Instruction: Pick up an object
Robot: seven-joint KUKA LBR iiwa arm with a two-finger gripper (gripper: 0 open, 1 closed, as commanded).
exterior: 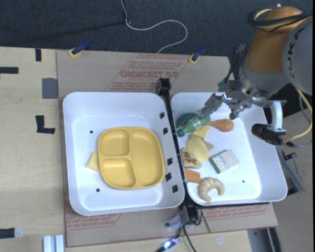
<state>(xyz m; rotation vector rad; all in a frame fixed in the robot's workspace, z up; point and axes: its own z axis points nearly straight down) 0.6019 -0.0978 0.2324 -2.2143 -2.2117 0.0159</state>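
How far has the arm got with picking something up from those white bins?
Done: the arm has reached over the right bin, and its end effector hangs above the far end of the toy food pile. In hand: nothing that I can see. The green toy, the drumstick, the croissant and the small box all lie on the bin floor. Left: going down, gripping one item and lifting it.
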